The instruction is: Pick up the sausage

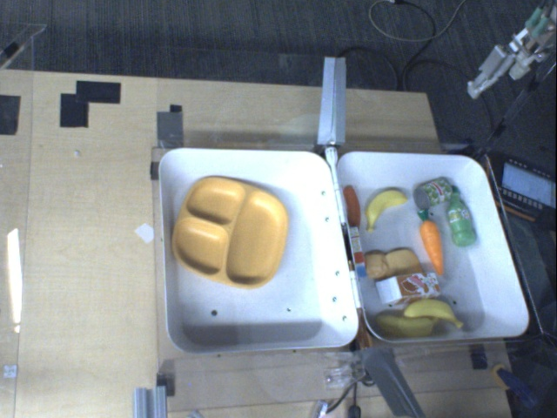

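**A:** Since you asked about the sausage (352,205), look in the right bin (487,174): it is a short, smooth, reddish-brown cylinder with rounded ends, lying lengthwise against that bin's left wall, in its upper left part.

**B:** What crowds it?

**A:** Just right of the sausage you have a curved yellow banana (385,205), close but apart from it. Below the sausage lies a tan, lumpy bread piece (393,262), and below that a small red-and-white packet (411,286) and a second banana (419,319). Further right of the sausage sit a tapered orange carrot (432,246), a glossy green bottle (459,221) and a crumpled grey-green pouch (432,192). Nothing lies on top of the sausage.

**B:** And the other side?

**A:** Left of the sausage, across the wall, the left bin (252,329) holds a yellow, rounded plastic tray (231,231) with three compartments.

**B:** The gripper?

**A:** You will find the gripper (486,77) far up and right of the sausage, off the wooden surface (87,233) over the dark floor (218,16). It is too small and blurred to judge, so I cannot tell its state.
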You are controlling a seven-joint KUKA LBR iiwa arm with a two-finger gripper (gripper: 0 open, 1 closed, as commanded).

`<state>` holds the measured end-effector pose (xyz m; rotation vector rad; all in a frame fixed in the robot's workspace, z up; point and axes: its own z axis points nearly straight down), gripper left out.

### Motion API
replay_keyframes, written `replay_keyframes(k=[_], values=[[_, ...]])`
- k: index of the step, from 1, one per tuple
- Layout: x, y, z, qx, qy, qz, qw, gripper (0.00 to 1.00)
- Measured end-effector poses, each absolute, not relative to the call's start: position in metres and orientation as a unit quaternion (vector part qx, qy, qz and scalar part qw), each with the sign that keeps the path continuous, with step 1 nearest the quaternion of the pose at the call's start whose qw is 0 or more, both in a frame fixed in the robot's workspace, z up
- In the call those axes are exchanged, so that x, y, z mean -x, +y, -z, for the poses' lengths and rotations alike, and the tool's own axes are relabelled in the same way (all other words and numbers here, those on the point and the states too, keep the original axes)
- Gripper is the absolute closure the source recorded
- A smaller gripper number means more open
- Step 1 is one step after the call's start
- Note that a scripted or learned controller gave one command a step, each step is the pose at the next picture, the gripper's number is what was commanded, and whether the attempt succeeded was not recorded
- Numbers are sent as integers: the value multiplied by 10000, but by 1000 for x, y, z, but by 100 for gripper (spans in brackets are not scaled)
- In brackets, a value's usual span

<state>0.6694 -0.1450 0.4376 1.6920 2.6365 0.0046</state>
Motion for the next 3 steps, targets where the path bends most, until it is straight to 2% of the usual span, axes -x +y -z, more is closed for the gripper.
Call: replay_keyframes(k=[1, 3], values=[[-669, -206, -438, -5415, 8407, -11, 46, 0], [-670, -204, -438, -5462, 8377, -10, 47, 0]])
